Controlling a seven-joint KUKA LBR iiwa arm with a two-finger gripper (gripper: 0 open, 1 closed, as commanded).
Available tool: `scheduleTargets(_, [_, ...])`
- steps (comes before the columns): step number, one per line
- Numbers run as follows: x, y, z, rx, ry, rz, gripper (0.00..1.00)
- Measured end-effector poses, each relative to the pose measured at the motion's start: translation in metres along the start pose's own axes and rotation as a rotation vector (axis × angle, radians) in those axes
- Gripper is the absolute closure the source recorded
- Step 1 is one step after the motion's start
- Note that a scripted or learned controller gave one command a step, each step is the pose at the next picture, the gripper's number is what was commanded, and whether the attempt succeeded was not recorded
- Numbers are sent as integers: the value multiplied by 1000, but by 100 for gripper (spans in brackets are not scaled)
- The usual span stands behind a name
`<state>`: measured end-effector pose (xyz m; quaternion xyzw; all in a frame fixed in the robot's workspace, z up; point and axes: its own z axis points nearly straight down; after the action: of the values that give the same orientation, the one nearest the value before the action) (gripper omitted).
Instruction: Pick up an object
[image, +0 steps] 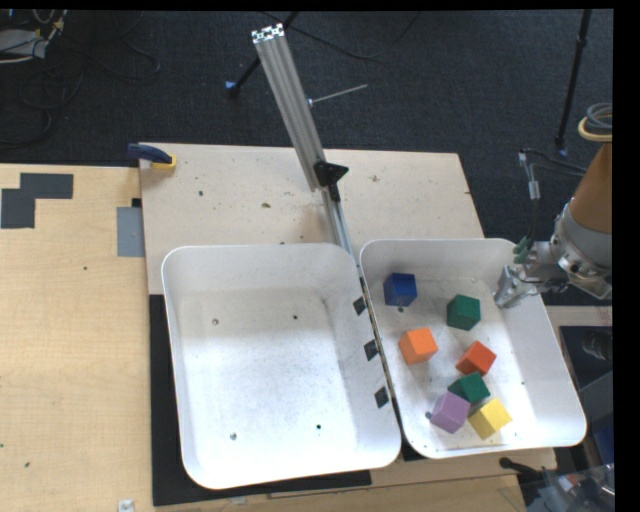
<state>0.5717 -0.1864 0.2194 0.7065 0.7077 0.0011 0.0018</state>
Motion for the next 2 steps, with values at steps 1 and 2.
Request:
scheduleTargets(1, [-1, 0, -28, 3, 1, 0, 100])
scheduleTargets(2, [54, -14, -32, 7, 4, -2, 100])
